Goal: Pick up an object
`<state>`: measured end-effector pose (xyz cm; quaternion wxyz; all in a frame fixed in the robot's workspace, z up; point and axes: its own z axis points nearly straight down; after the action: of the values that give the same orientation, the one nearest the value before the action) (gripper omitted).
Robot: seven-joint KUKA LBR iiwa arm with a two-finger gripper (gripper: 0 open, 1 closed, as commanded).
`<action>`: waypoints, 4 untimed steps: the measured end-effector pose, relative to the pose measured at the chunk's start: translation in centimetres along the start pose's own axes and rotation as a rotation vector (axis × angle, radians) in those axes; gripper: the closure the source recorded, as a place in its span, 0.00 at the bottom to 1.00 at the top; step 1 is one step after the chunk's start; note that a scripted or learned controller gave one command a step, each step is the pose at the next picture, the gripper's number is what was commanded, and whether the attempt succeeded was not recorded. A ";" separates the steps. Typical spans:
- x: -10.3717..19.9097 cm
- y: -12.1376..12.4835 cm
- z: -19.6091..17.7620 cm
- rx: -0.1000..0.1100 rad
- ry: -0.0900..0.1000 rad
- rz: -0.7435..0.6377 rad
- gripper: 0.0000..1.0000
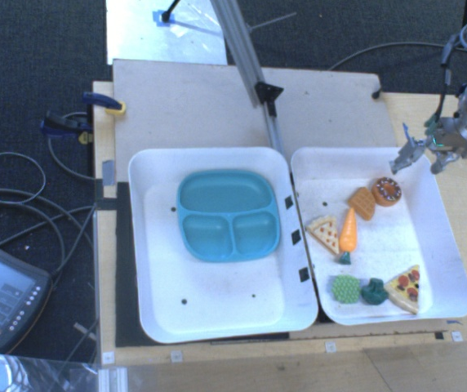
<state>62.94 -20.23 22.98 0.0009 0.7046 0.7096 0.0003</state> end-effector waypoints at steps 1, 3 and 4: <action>0.0 0.0 0.0 0.000 -0.001 -0.001 0.00; -0.4 0.7 8.7 0.004 0.001 0.001 0.00; -0.3 0.9 13.5 -0.001 0.003 0.001 0.00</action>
<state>63.87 -20.55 9.48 0.0005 0.7049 0.7093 0.0018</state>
